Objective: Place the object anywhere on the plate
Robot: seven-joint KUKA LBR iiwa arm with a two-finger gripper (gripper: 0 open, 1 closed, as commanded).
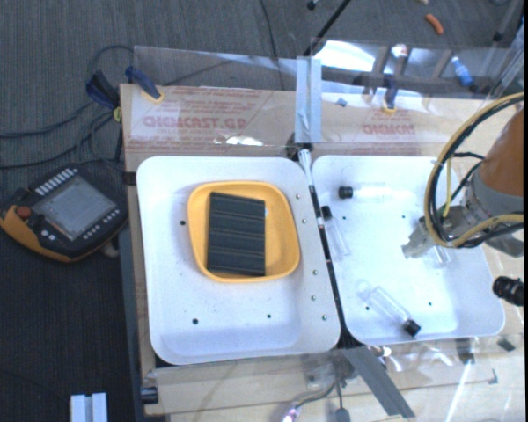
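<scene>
A square yellow plate (pixel 285 236) lies in the left white bin (pixel 163 262). A dark grey ribbed rectangular block (pixel 236 233) rests flat on the plate, near its middle. My gripper (pixel 420 245) hangs over the right side of the right bin (pixel 462 319), far from the plate. Cables and the wrist hide much of it. Nothing can be seen held in it.
The right bin holds clear tubes with black caps: one at the back (pixel 363 190), one at the front (pixel 390 309), and a thin one (pixel 332 232) by the divider. A looped yellow-black cable (pixel 440 178) hangs off the arm. A teach pendant (pixel 63 213) lies on the floor to the left.
</scene>
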